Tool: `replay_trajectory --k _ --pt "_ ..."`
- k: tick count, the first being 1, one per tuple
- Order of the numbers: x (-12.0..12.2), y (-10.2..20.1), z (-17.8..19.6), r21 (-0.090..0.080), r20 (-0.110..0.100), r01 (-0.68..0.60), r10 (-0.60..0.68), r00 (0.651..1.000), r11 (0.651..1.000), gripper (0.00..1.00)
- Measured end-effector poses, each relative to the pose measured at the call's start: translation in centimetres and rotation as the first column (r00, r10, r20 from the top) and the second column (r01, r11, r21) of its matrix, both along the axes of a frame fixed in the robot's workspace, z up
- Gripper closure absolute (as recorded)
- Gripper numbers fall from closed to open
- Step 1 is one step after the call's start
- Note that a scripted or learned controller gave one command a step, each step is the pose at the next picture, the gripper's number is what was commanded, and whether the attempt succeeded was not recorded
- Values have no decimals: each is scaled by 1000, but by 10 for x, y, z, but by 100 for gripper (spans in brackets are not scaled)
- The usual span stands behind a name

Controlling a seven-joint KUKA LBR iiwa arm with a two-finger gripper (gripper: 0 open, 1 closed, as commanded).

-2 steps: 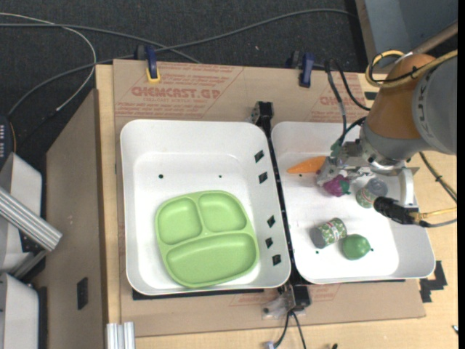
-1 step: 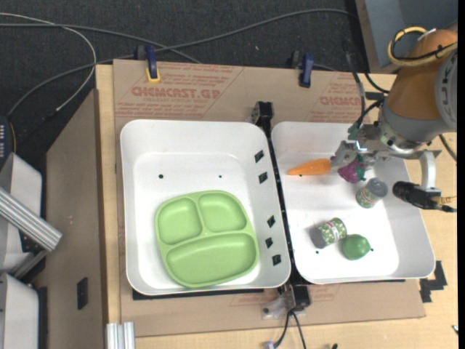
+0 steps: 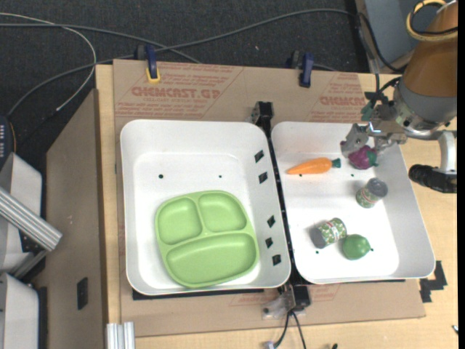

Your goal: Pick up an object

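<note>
green plate point(image 3: 207, 236), cardboard sheet point(image 3: 218, 86), blue clamps point(image 3: 152, 71)

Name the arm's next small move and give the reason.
Probably a short straight lift. The end effector sits low over the right bin, right at the purple toy; raising it would show whether the toy comes along. The carrot lies just beside.

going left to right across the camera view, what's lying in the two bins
green plate → carrot → can → green fruit → small jar. The purple thing under the gripper overlaps these in order, so it is left out.
</note>
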State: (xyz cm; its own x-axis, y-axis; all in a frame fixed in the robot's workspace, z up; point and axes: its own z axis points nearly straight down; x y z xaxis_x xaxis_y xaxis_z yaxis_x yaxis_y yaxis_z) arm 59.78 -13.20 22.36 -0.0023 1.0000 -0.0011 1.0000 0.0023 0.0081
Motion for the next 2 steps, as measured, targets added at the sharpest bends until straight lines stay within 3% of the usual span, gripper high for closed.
replay_trajectory --k 1,2 --pt "1 1 13 1 -5 1 -1 1000 1000 100" --pt "-18 49 21 4 -11 -3 3 1000 1000 100"
